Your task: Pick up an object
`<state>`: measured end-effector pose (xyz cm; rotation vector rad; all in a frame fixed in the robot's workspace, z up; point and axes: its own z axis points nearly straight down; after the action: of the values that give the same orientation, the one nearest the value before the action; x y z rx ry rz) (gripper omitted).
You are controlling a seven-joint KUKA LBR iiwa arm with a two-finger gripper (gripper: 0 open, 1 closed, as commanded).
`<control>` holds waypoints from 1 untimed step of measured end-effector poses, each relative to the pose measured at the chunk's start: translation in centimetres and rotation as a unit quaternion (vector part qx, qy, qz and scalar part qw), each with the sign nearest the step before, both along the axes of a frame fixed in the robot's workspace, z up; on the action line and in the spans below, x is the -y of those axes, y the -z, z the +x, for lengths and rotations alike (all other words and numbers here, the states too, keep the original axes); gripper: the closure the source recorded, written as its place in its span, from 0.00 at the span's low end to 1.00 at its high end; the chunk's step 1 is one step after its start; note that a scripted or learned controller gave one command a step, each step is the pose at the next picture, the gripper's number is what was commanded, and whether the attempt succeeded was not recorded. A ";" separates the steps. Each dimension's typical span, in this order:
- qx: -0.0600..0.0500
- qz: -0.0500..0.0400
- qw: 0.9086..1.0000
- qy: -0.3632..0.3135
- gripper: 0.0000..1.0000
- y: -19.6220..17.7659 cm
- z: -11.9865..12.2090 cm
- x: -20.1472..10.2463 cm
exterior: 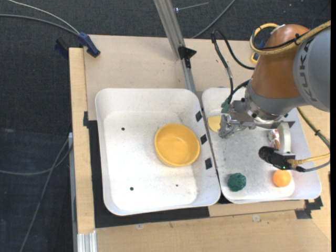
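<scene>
In the right bin, the pincer hung low beside a pale yellow rounded piece near the left wall; whether it was apart or together could not be told. A knobbly dark green lump and a smooth orange ball lay toward the front. The left bin, speckled white, held a round yellow bowl.

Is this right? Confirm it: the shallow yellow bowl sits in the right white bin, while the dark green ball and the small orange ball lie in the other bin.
Not quite. The camera view shows the shallow yellow bowl in the left white bin, not the right. The dark green ball and the small orange ball lie in the other bin, the right one, as stated.
</scene>
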<state>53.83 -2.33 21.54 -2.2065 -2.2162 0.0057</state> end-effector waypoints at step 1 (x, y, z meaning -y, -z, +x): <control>-0.001 0.000 1.000 -0.001 1.00 -0.5 -2.2 -4.8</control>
<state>51.59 2.43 22.01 -2.2042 -2.2166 0.0080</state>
